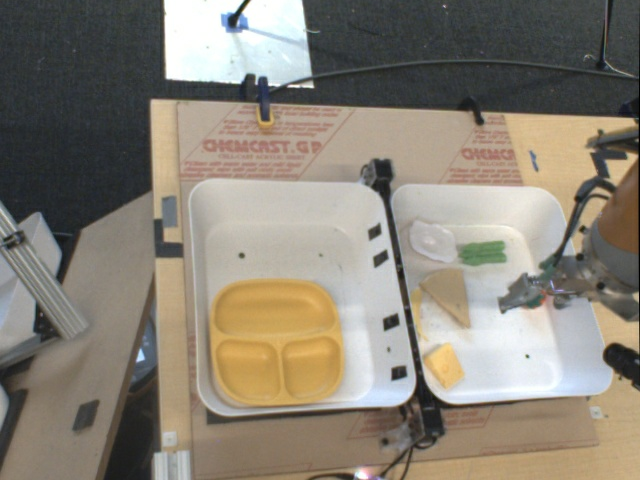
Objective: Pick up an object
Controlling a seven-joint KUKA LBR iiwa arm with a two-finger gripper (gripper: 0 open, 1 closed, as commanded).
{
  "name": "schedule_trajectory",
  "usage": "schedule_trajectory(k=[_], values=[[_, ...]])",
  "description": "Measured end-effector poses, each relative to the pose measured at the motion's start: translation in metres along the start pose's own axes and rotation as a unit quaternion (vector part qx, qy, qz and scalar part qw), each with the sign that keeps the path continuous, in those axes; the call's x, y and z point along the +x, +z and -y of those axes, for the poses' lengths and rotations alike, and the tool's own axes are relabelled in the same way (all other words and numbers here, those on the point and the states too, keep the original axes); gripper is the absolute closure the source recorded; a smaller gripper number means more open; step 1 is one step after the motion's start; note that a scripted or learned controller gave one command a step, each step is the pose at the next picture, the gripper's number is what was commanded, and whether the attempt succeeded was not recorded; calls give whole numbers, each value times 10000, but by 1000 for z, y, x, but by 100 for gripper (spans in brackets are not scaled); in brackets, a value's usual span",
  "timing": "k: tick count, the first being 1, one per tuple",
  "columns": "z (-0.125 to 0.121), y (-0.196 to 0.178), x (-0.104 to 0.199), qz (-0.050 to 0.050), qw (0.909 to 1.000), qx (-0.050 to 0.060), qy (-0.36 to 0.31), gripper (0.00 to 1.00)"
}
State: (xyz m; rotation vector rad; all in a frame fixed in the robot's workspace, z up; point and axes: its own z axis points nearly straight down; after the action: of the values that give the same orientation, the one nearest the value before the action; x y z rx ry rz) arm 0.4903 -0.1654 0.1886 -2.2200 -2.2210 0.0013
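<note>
My gripper [513, 299] hangs over the right part of the right bin [540, 368], pointing left, with nothing visible between its fingers. Left of it lies a tan wedge [449, 294]. A green object [482, 253] rests farther back, and a pale, translucent white object [433, 239] lies beside it to the left. A small yellow block [444, 365] sits near the bin's front left corner. The gripper touches none of them.
The left bin [290, 218] holds a yellow divided tray [277, 341]. A black divider with clips [392, 268] runs between the bins. The arm's body fills the right edge, and a cable arcs across the back of the bench.
</note>
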Motion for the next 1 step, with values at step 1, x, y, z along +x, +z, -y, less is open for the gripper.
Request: schedule_trajectory(k=[1], values=[[-6,45,-3,-2,10000,3,-2,0]])
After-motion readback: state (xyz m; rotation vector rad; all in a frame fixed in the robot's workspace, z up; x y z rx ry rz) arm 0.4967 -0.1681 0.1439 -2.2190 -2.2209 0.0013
